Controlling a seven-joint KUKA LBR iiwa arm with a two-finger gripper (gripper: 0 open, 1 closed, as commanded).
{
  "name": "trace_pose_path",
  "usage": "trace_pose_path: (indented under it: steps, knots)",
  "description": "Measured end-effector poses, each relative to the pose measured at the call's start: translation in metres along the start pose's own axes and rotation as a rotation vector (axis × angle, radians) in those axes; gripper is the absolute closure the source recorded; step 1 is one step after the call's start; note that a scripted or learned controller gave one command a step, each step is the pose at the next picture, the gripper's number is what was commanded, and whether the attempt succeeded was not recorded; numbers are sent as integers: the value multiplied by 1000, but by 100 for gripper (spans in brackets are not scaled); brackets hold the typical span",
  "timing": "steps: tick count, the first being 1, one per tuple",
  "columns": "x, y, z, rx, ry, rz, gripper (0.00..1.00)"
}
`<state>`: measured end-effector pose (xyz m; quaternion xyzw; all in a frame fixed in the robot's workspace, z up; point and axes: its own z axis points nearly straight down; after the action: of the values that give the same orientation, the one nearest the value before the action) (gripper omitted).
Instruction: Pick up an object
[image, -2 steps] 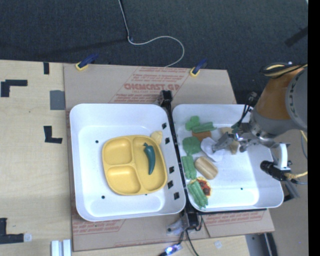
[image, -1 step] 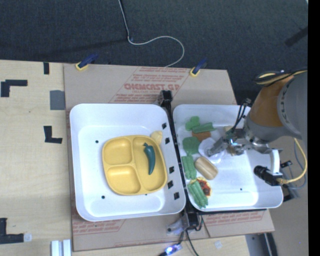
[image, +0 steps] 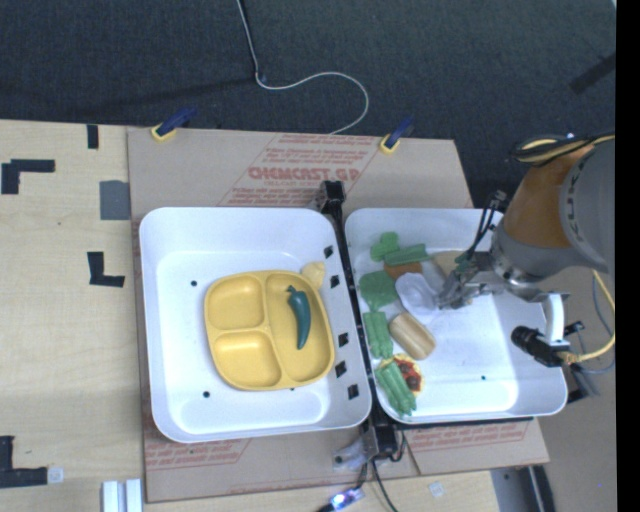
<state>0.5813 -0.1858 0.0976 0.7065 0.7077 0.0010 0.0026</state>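
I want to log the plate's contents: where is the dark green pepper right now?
The pepper lies in the left bin, on the yellow tray, in its right-hand compartment near the bins' divider.

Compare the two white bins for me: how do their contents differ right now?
The left bin holds a yellow divided plate with a teal pepper lying on it; the right bin holds loose green pieces and a bread roll along its left side. The gripper is over the right bin, not the left bin. Both are shallow and white.
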Motion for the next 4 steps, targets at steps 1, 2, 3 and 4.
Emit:
trace_pose_path:
  steps: [1, 2, 3, 4]
  knots:
    - [-1, -1, -42, 3, 2, 1, 100]
    - [-1, -7, -88, 2, 2, 1, 100]
    - [-1, -6, -129, 2, 2, 0, 100]
    - [49, 8, -118, 7, 4, -4, 100]
